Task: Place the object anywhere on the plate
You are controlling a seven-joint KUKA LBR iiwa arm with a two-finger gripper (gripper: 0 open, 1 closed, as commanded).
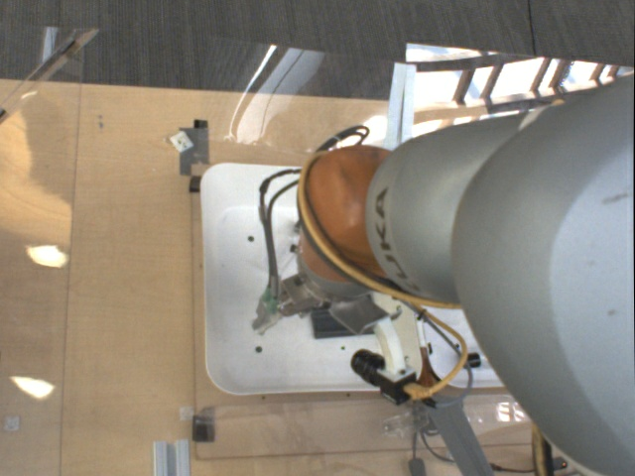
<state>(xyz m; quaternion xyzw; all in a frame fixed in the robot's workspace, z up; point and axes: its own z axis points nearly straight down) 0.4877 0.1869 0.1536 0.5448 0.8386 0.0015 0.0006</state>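
Observation:
My arm [476, 226], grey with an orange band [337, 206], reaches in from the right and hangs over the white bin [226, 266]. The gripper [266, 313] points down and to the left, low over the bin floor near its middle. Its tip looks pale green and is partly covered by the wrist and black cables [268, 216]. The arm hides the right part of the bin and whatever lies beneath it.
The bin's left strip is bare white floor. Wooden bench [99, 266] surrounds it to the left and front. Small black brackets stand at the bin's far-left corner [195, 157] and near-left corner [203, 426]. A camera unit [382, 365] juts from the wrist.

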